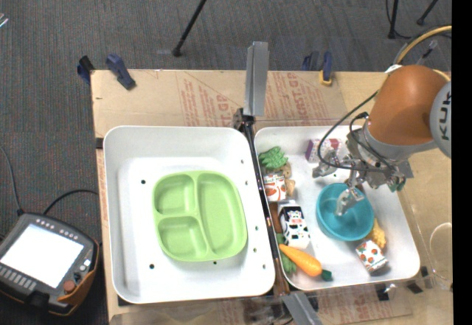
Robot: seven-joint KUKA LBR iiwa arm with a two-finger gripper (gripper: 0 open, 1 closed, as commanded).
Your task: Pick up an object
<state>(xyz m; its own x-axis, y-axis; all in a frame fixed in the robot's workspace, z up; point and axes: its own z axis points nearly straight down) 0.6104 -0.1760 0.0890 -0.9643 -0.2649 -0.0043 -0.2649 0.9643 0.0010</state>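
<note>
Inside two bins (118, 169): one green tray (199, 214), one teal bowl (345, 214), one carrot (301, 259).

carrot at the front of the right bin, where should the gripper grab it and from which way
Grip the carrot across its orange middle, coming straight down. It lies flat and slanted, so close across its narrow width, clear of the cow-print carton just behind it.

Teal bowl (344, 216) upright in right bin – beside milk carton (295, 225), carrot (301, 259), can (371, 256).
</note>
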